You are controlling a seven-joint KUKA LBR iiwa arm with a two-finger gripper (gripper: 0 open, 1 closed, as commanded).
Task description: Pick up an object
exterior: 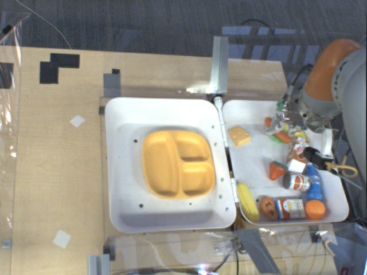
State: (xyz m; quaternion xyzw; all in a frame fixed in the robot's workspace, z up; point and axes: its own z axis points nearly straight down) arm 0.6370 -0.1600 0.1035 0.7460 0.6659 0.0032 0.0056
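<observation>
From my seat, the left bin holds a yellow divided tray. In the right bin, toys crowd from three to six o'clock. My tool sits low at two o'clock over small orange pieces, probably the target; I cannot tell its state. Reaching step; next, close and lift.

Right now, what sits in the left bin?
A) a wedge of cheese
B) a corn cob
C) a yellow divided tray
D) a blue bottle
C: the yellow divided tray lies alone in the middle of the left bin, while the corn cob, blue bottle and cheese wedge all lie in the right bin.
</observation>
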